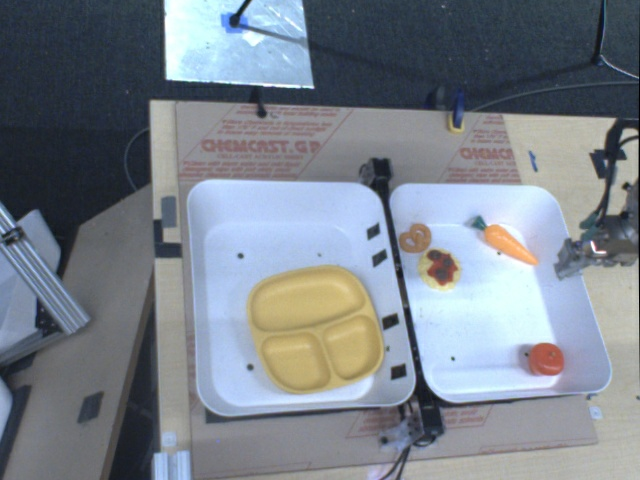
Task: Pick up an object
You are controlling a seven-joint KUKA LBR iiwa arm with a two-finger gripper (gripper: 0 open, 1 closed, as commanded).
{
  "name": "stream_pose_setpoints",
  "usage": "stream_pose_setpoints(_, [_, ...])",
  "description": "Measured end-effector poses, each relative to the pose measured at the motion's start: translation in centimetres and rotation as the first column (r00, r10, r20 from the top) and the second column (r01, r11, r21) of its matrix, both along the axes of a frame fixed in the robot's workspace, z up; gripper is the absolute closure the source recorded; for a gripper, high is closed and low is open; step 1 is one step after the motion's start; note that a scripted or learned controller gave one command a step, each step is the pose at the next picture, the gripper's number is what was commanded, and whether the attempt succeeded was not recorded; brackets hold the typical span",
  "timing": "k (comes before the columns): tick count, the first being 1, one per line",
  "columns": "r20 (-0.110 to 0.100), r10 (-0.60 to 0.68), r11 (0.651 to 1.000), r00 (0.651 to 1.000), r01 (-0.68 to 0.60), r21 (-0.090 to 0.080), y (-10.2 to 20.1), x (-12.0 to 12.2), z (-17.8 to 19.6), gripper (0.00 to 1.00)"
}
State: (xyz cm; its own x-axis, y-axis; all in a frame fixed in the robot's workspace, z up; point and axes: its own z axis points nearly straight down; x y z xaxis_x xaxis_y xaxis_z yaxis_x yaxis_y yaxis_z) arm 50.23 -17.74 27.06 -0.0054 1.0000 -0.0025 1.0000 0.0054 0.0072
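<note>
Your gripper (578, 258) sat at the outer right rim of the right bin (575, 308), low over the edge, and from this slanted view you could not tell how it was set, nor was any object visible in it. Nearest to it, just inward over the bin floor, lay the carrot (508, 242), its green tip pointing away from the gripper. Farther from it, toward the divide between the bins, you had the pretzel (415, 237) and, just beside that, a small yellow piece with a red topping (440, 268). Closer to the bench's front edge than the gripper, near the bin's front right corner, stood the orange tomato-like object (545, 359). Well apart from the gripper, across the divide, the left bin (215, 268) carried a yellow compartment tray (315, 326) lying flat.
</note>
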Motion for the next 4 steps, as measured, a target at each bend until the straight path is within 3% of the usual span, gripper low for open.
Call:
stream_pose_setpoints(2, [-0.006,0.006,1.000,1.000,-0.006,0.005,10.3,1.3,-2.6,1.00])
stream_pose_setpoints(4, [-0.005,0.006,1.000,1.000,-0.005,0.005,21.0,3.1,-2.1,1.00])
